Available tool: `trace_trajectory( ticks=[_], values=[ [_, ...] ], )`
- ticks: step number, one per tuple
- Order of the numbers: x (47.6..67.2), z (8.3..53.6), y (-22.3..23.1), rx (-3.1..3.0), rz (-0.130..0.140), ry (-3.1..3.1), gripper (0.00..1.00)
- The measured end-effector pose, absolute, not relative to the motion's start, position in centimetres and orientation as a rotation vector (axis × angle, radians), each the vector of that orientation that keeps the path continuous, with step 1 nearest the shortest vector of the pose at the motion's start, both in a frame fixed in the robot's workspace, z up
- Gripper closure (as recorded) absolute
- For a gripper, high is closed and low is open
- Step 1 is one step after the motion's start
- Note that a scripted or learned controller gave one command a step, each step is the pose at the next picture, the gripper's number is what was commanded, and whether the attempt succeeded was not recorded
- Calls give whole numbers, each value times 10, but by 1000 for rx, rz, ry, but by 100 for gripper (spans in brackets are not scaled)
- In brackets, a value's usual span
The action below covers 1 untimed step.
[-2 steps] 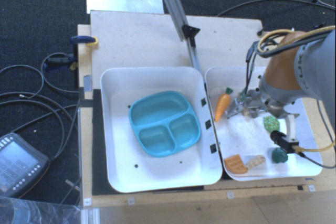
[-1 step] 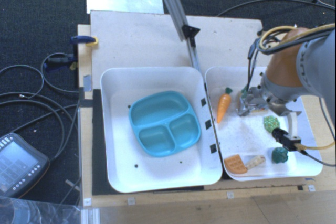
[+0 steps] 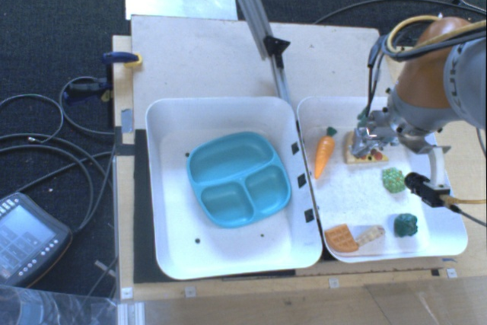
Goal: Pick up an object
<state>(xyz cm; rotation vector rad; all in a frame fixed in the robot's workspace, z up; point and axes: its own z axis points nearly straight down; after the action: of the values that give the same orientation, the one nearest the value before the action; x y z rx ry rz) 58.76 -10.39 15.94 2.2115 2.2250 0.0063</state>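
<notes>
While the metal two-finger gripper hangs low over the flat yellow toy slice in the right white bin, whether it grips is unclear. Left of that slice lies an orange plastic carrot; below-right, a light-green knobbly ball.

Pale, matt, board-like desk, finish dull, edges bare. Two shallow white bins, smooth plastic by appearance, faint sheen along the rims. Turquoise three-compartment plastic tray, smooth, lightly glossy. Orange carrot-shaped toy, smooth moulded plastic look. Light green knobbly ball, rough, bumpy surface. Silver metallic tool, bright reflective finish. Floor: dark carpet, coarse textile weave.
</notes>
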Motion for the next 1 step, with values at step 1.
trace_trajectory(
  ticks=[1],
  values=[
    [597,220,-109,2209,8,2223,100]
  ],
)
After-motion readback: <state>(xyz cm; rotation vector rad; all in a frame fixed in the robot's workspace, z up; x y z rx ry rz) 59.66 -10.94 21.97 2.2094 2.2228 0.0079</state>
